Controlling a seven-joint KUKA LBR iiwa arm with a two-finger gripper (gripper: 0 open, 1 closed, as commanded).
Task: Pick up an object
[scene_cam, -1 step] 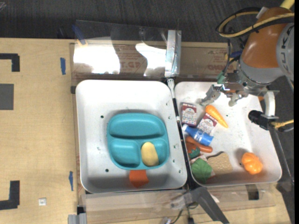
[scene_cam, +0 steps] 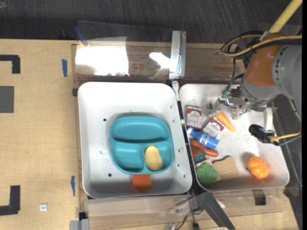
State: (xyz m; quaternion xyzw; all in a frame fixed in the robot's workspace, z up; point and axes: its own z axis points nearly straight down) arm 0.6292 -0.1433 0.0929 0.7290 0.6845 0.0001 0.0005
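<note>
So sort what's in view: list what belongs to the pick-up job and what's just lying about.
In the job:
gripper, low over the right bin
carrot just beneath it
small cartons
blue bottle
green vegetable
orange fruit

Lying about:
left bin
teal divided tray
yellow potato-like piece in the tray
orange-red block

On your left bin (scene_cam: 91,128) a divided tray (scene_cam: 139,131) holds a potato (scene_cam: 153,157); the right bin (scene_cam: 276,150) carries a heap of small items (scene_cam: 208,140).
</note>
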